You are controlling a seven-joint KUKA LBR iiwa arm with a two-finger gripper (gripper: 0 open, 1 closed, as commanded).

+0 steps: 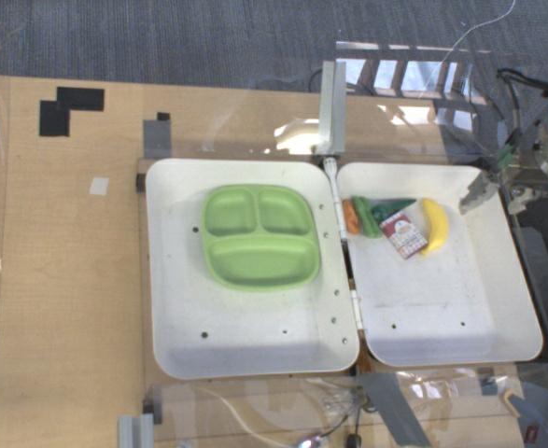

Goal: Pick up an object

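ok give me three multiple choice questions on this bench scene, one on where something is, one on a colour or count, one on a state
1. Where does the banana lie?
A. in the right bin
B. on the green tray
C. on the wooden bench

2. How many compartments has the green tray?
A. two
B. three
C. five

3. How does the green tray sit?
A. flat in the left bin, nothing in it
B. tipped against the wall
C. stacked on the banana

Answers:
1 A: the banana rests beside the small carton in the right bin.
2 B: two small sections above one wide one.
3 A: it lies level, its sections bare.
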